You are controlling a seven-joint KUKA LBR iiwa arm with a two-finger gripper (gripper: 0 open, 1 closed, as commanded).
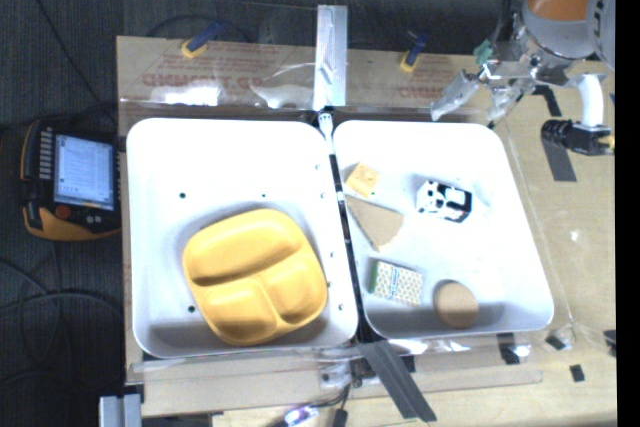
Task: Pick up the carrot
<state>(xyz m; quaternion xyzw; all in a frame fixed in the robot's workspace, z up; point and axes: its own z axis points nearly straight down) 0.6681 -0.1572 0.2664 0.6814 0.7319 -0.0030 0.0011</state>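
Observation:
My gripper (pixel 468 107) hangs over the back rim of the right bin (pixel 520 215), near its far right corner. It is open, with nothing between its fingers. In the right bin lie a small yellow block (pixel 362 179), a tan wedge (pixel 380 223), a black-and-white item (pixel 443 200), a green-and-white packet (pixel 397 281) and a round brown item (pixel 456 303). None of them reads plainly as a carrot. All lie well in front of and to the left of the gripper.
The left bin (pixel 160 175) holds a yellow divided plate (pixel 256 273). A ridge (pixel 340 215) separates the two bins. A handheld pendant (pixel 70 177) lies left of the bench. Clips and a metal bracket (pixel 331 55) stand behind the bins.

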